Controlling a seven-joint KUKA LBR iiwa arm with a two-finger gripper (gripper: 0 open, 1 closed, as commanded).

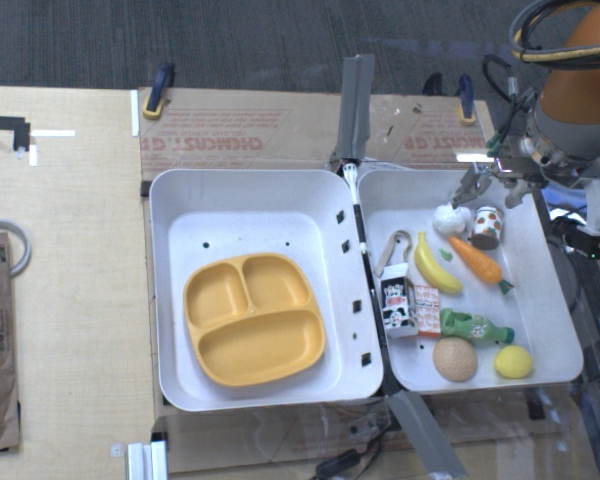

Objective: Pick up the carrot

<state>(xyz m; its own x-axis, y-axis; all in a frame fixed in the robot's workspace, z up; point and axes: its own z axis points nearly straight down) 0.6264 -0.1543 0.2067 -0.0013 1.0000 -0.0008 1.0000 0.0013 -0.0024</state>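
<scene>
The gripper (pixel 477 181) hung over the right bin's (pixel 565 308) far corner; its fingers looked parted and empty, though blur made that uncertain. The carrot (pixel 475 259) lay just below, slanted between a banana (pixel 436 267) and a small brown-and-white object (pixel 487 226). This seemed the approach step; next it needed to descend and straddle the carrot.

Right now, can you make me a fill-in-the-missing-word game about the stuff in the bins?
1. The carrot lies in the ____ bin, as the camera sees it.
2. The yellow divided plate has ____ compartments.
3. The fruit lying just left of the carrot is a ____.
4. The lemon sits to the ____ of the brown egg-shaped ball.

Missing words: right; three; banana; right
</scene>
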